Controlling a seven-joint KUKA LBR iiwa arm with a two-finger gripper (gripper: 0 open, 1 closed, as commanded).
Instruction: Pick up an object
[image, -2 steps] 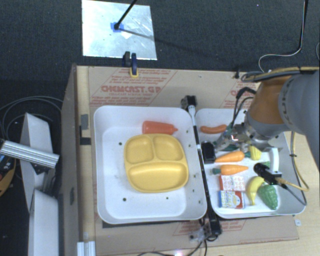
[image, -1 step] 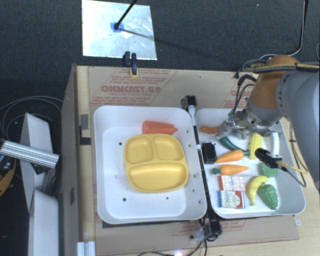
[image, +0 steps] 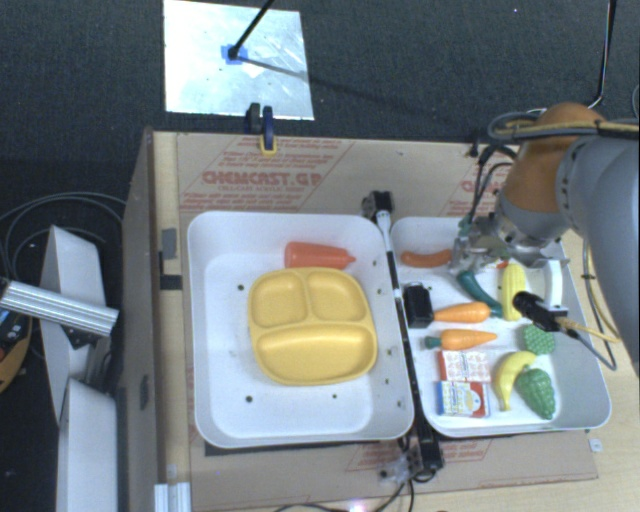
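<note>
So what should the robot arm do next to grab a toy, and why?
Probably lower straight down a little. The gripper hangs over the right bin, above the teal toy and beside the hot dog, and nothing shows between its fingers.

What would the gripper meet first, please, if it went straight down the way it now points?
Probably the teal curved toy just below the gripper in the right white bin, or the bin floor beside it; depth is unclear from this slanted view.

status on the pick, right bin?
Gripper low over right bin, far end, nothing visibly held. Sausage just beside it. Carrots, corn, banana crowd close.
</note>
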